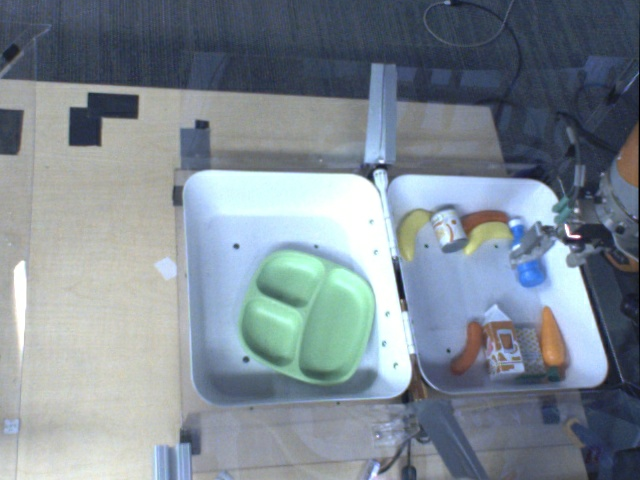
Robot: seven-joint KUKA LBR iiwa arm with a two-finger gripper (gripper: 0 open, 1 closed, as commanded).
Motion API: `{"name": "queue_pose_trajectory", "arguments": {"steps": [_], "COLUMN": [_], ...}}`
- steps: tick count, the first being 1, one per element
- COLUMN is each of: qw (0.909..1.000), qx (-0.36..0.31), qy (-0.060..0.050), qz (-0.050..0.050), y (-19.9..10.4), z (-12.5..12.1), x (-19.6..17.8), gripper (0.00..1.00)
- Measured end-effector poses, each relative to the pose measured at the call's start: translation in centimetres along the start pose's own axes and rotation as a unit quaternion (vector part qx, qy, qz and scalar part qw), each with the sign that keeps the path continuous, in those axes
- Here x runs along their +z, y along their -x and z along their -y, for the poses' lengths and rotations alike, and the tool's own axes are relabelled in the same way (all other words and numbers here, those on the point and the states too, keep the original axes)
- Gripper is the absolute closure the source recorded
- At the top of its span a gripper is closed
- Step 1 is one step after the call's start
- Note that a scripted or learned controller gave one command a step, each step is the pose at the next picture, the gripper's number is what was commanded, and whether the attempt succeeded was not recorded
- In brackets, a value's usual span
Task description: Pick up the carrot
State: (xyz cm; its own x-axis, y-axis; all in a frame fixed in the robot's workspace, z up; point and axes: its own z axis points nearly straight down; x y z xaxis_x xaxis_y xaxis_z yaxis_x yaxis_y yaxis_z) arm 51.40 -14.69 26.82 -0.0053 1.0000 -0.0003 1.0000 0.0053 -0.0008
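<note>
Fingers (527, 240) of the gripper (550, 236) stand narrowly parted, holding nothing, just above the blue bottle (530, 271); the carrot (552, 338) lies well below them.

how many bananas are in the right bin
2. One banana lies at the bin's upper left, beside the can; the other banana lies right of the can. Others could be hidden under items.

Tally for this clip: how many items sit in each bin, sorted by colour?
Left bin:
Green: 1, the divided plate

Right bin:
Yellow: 1, banana
Orange: 1, carrot
Red-brown: 2, sausage and a second sausage
Blue: 1, small bottle
White-labelled: 2, can and carton

Total: 8
</note>
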Motion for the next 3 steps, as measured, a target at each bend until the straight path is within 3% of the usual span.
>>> {"name": "queue_pose_trajectory", "arguments": {"steps": [1, 2, 3], "qw": [0.9738, 0.9638, 0.9940], "qx": [0.227, 0.266, 0.108], "qy": [-0.001, 0.014, 0.013], "qz": [0.000, 0.000, 0.000], "y": [4.1, 4.9, 4.9], "z": [2.2, 1.7, 1.7], "x": [10.4, 16.2, 17.5], "gripper": [0.00, 0.00, 0.00]}}
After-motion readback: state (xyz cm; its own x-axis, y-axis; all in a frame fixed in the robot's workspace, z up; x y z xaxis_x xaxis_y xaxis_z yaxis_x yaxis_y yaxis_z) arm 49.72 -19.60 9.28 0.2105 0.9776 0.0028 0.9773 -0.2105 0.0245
